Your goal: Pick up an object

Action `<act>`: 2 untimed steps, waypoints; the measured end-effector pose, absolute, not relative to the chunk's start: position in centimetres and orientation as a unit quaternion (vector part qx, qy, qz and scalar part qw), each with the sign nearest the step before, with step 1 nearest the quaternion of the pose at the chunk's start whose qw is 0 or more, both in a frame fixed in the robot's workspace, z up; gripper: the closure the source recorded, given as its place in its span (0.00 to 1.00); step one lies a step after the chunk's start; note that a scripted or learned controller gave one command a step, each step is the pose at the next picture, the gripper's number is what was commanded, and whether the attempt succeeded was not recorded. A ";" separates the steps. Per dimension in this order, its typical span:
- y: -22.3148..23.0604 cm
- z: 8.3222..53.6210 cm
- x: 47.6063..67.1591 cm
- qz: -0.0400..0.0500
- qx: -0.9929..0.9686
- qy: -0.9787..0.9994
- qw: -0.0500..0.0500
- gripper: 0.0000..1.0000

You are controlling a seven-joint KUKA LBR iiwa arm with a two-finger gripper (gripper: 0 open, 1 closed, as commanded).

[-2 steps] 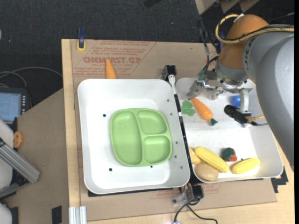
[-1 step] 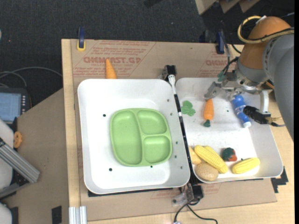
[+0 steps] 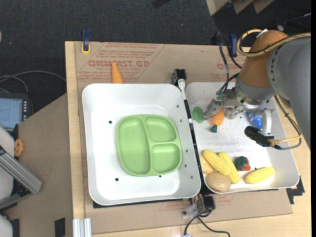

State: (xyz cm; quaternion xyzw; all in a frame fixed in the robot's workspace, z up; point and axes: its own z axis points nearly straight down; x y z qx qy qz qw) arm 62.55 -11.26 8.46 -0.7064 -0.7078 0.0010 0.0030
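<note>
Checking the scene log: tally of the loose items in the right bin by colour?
Right bin, what I can make out:
Yellow: 3, two corn cobs and a yellow piece
Orange: 1, carrot
Green: 1, green item
Blue: 1, blue item
Tan: 1, round potato-like item
Red and green: 1, small item
Total: 8
The arm may hide more.

The right bin (image 3: 281,132) is partly covered by the arm (image 3: 276,68); a blue object (image 3: 256,120) beneath it is half hidden.
</note>
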 end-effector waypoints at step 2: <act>-5.7 19.1 60.4 -0.004 -0.705 -0.709 -0.003 1.00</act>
